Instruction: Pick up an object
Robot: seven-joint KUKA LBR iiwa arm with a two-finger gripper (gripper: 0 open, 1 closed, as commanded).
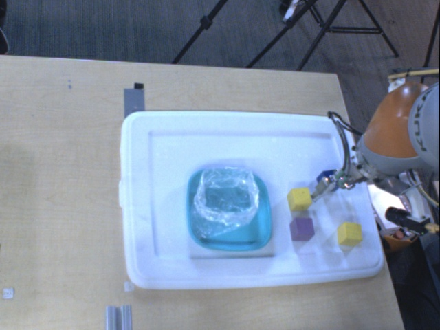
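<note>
On my feed the tan desk (62,184) carries a grey bracket (134,100) just behind the white bin (137,205). Near the front edge lie two small grey strips (118,315), clips perhaps. Beyond the desk I see dark carpet (103,16) and black tripod legs (323,12).
</note>
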